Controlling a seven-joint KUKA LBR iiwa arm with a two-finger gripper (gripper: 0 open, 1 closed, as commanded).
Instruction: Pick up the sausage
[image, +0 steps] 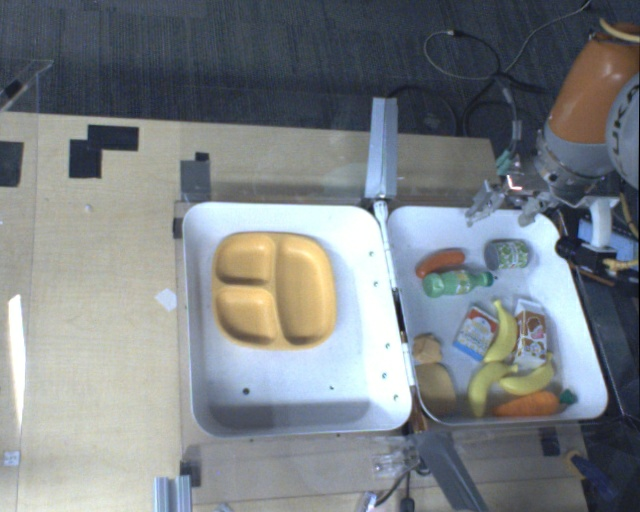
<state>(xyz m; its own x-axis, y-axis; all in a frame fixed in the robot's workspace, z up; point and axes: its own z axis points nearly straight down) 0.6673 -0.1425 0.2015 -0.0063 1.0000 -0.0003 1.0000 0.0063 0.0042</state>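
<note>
Your sausage (441, 262) lies in the right bin (590, 345), near its far edge, just above and touching the green bottle (457, 283). The gripper (507, 204) hovers over the far rim of that bin, up and right of the sausage, well apart from it. You can see its fingers spread, nothing between them.

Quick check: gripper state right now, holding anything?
Gripper: open, holding nothing, above the right bin's far rim; sausage lies in that bin.
</note>
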